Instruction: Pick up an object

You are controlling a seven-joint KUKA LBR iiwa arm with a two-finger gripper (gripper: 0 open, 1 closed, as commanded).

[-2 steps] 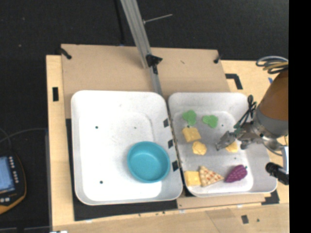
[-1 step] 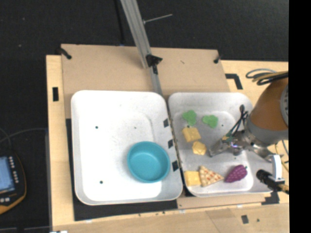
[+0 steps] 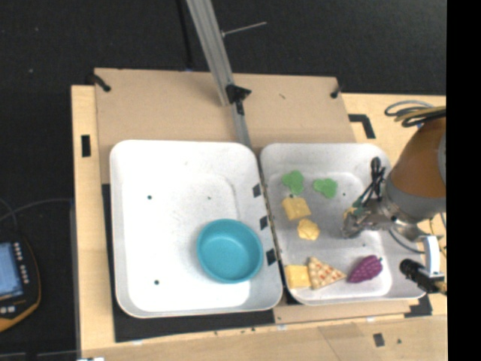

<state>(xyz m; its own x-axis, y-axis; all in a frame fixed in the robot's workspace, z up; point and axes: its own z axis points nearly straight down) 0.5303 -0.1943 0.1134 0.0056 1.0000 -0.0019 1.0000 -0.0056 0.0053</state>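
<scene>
Over the right white bin [image 3: 331,155], close to its right wall, the dark two-finger gripper [image 3: 353,224] is low above the floor of the bin, and I cannot tell if its jaws are open or closed, or if they hold something. Left of it, a little apart, lies a small yellow lumpy piece [image 3: 308,230]. Farther away from the gripper, to the left, is a yellow block [image 3: 295,207], and beyond it two green flat pieces [image 3: 293,180] [image 3: 325,187]. At the near side of this bin are a purple grape bunch toy [image 3: 366,268], a pizza slice toy [image 3: 324,274] and another yellow block [image 3: 297,277] touching it. The left white bin [image 3: 158,171] contains a round blue bowl [image 3: 229,250] near its right near corner. The grey arm with an orange band [image 3: 421,173] comes from the right
</scene>
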